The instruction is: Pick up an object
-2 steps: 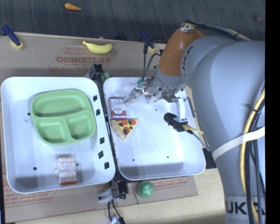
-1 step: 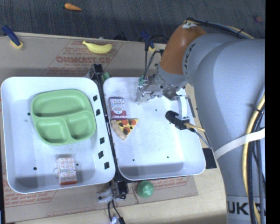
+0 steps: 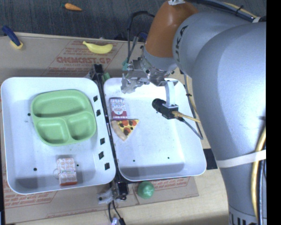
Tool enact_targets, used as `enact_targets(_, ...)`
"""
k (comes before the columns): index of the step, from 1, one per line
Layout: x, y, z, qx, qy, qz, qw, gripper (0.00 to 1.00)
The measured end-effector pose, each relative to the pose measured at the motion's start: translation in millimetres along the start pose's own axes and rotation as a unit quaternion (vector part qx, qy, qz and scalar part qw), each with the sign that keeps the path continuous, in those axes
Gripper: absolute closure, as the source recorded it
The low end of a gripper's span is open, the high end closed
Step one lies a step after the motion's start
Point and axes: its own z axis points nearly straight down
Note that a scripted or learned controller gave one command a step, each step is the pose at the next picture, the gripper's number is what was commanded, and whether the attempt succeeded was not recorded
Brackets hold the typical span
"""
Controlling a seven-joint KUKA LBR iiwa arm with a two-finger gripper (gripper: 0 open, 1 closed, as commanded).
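Claw (image 3: pixel 129 84): at right bin's (image 3: pixel 178 165) far-left corner; whether open or closed, cannot tell.
Packet (image 3: pixel 118 108): just below claw, long axis near-to-far.
Pizza slice (image 3: pixel 125 127): below packet, tip nearward.
Open room: bin floor right of both.

tray (image 3: pixel 63 116) in left bin (image 3: pixel 9 139), pizza slice (image 3: pixel 125 127) in right bin (image 3: pixel 178 158)

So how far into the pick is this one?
Nothing looks lifted yet. The gripper sits low at the far end of the right bin, just beyond the small red-and-white packet and the toy pizza slice, both lying on the bin floor. The grasp and the lift are left.
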Motion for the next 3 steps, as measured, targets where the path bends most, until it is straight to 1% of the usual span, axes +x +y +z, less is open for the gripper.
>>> enact_targets(1,-1.7,-1.2,1.8,0.002,-0.001,0.001,1.0,0.0)
enact_targets(2,-84.6,9.3,-78.3,0.0,-0.002,0.002,1.0,0.0)
enact_targets(3,13.2,-45.2,0.7,0.004,-0.001,0.0,1.0,0.0)
